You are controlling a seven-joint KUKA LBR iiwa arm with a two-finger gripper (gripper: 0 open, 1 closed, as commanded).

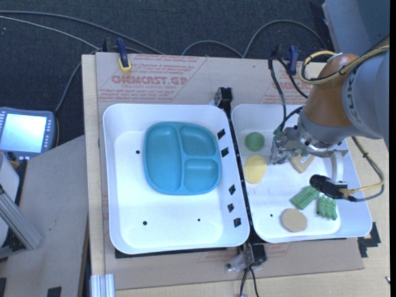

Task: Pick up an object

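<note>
You are looking down at a slant on two shallow white bins side by side on a bench. The left bin (124,166) holds a large blue divided tray (182,158), lying flat near its middle. The right bin (352,224) holds the small things. The grey arm (362,94), with its orange band, reaches in from the right, and its gripper (286,148) hangs low over the upper part of the right bin. Whether it is released or clenched you cannot tell; nothing is visibly in its grasp.

Just left of the gripper lies a yellow lemon-shaped piece (255,168), with a small green ball (254,142) beside it toward the back. Nearer the front lie a tan oval piece (294,219) and two green leafy pieces (314,202).

The yellow piece is the likeliest target, being closest. It looks like light, stiff toy food with a smooth rounded skin, so it may slip or roll. Take it across its narrow middle, squarely from above.
</note>
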